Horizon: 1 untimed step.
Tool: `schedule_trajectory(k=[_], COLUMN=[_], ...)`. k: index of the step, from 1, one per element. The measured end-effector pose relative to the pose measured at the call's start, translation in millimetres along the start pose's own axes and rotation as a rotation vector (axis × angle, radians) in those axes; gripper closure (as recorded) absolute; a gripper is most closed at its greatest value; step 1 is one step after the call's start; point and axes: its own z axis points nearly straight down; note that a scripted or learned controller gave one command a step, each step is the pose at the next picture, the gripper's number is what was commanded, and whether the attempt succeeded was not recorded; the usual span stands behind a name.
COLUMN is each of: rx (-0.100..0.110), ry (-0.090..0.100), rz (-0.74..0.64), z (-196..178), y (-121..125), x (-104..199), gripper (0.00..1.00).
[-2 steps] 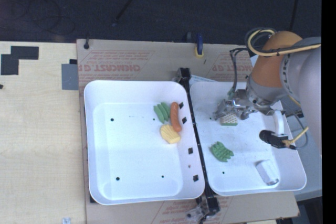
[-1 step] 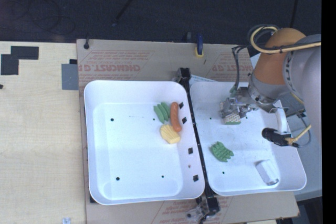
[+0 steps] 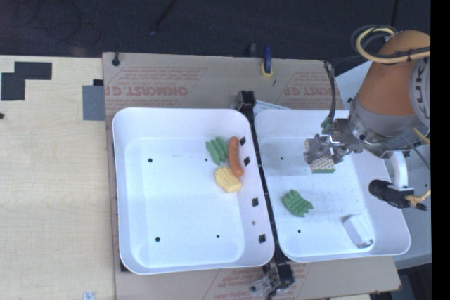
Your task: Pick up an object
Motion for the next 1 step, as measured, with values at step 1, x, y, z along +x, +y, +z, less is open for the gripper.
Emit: schedule_trajectory(k=[1], rx=[0.008], ry=[0.003], rz=[-0.003], z=[-40.7], y=[-92.6], x=[55.5], gripper=[1.0])
